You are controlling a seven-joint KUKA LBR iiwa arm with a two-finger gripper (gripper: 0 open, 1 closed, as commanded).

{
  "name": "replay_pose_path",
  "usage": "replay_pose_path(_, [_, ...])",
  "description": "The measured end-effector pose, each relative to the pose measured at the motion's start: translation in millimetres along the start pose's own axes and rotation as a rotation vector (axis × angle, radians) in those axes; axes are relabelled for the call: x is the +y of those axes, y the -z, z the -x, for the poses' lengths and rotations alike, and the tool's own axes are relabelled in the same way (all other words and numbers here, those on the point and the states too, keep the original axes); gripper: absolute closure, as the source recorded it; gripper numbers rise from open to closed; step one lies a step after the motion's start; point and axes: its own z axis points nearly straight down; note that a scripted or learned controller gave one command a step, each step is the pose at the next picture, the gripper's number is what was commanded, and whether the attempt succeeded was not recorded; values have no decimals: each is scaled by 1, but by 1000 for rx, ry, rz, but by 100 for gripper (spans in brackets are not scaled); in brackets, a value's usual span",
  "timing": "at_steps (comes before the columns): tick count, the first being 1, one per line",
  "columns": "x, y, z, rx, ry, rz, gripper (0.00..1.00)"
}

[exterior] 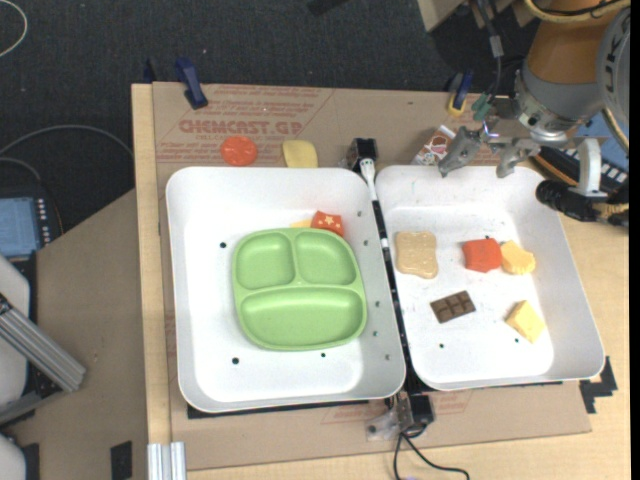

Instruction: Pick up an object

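Gripper (486, 154) spread wide, nothing between fingers, above far edge of right bin (570, 318). In that bin: cookie (416, 254), red block (482, 255), chocolate (453, 307), two yellow pieces. Green tray (298, 288) in left bin (195, 298).

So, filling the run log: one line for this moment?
gripper: open, above right bin far rim | held: nothing | nearest: tan biscuit, orange piece

A brown cardboard-covered bench (270, 118) carries two shallow white bins side by side. The right bin (560, 348) lies just below the pincer (483, 158); the left bin (195, 298) lies to the pincer's lower left. An orange disc (239, 150) and a pale yellow piece (299, 153) rest on the cardboard, left of the pincer.
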Motion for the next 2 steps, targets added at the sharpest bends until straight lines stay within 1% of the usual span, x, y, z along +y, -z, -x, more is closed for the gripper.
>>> replay_pose_path(1, [-55, -66, 35, 2, -5, -10, 0])
replay_pose_path(2, [-121, -149, 12, 4, -1, -12, 0])
